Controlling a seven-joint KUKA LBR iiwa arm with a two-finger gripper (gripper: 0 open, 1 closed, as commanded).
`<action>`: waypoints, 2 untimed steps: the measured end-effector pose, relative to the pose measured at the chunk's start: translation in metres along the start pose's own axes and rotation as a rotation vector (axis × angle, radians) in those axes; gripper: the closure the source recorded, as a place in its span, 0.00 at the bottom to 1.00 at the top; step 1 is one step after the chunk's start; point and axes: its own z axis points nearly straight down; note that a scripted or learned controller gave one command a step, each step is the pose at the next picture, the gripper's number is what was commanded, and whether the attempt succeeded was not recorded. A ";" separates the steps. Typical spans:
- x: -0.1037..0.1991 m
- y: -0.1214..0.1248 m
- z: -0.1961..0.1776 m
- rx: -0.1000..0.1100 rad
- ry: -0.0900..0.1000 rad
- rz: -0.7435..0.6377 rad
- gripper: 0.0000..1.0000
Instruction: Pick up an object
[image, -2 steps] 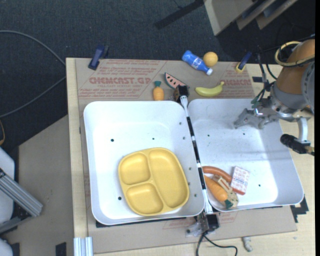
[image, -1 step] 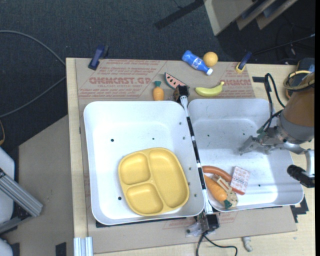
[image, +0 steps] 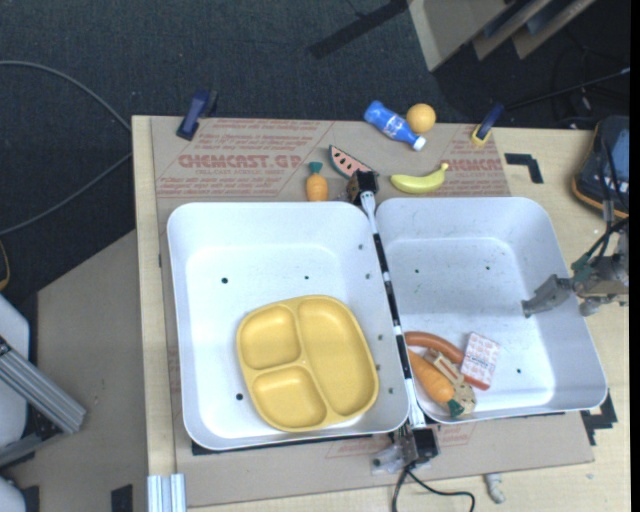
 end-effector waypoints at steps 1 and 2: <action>0.079 -0.002 0.043 0.006 0.004 -0.002 0.00; 0.114 0.000 0.098 0.007 0.004 -0.002 0.00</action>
